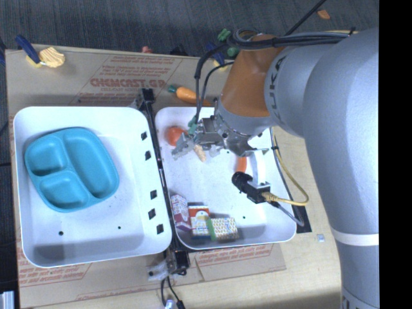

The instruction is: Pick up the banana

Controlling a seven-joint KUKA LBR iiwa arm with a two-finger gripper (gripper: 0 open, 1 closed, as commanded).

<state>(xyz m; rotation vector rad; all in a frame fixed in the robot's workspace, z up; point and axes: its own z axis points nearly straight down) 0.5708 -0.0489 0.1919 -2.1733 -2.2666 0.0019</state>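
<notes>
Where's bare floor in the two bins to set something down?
Left bin: open floor in front of the blue tray. Right bin: a bare patch mid-floor, between the gripper and the small boxes. Crowded at its far end, under the arm.

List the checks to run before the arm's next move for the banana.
1. Banana located: cannot tell; a pale piece lies at the gripper.
2. Gripper over the right bin: ok.
3. Banana held: cannot tell.
4. Room around the gripper: not ok; an orange piece sits right beside it.
5. Boxes at the bin's near wall, apart from the gripper: ok.
6. Blue plate in the left bin, out of the way: ok.
</notes>
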